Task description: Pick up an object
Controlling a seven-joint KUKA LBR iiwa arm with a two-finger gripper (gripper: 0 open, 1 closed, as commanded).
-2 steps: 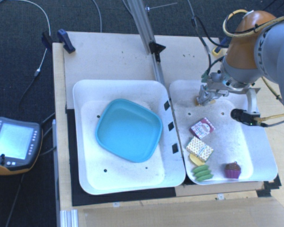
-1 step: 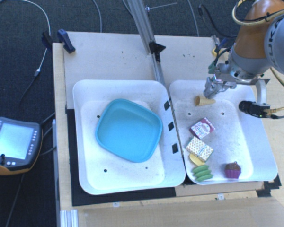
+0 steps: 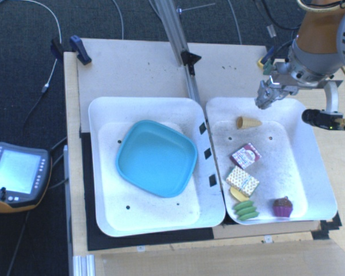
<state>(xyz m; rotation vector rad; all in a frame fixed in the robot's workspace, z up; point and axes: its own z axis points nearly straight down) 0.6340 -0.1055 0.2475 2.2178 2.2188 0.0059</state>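
Note:
The right bin [image 3: 310, 148] holds several small objects: a tan cone [image 3: 248, 122] near its far edge, a pink and white packet [image 3: 245, 155], a yellow checkered packet [image 3: 242, 180], a yellow piece [image 3: 237, 194], a green pea pod [image 3: 245, 210] and a purple cupcake [image 3: 282, 206]. A large blue plate [image 3: 156, 157] lies in the left bin [image 3: 103, 125]. My gripper [image 3: 266, 98] hangs above the far edge of the right bin, up and to the right of the cone. I see nothing held in it.
A metal pole [image 3: 175, 30] slants across the bench behind the bins. A blue clamp [image 3: 80, 49] sits at the bench's far left corner. A teach pendant [image 3: 16, 174] lies off the bench at the left. A black fitting [image 3: 322, 118] sticks out at the right.

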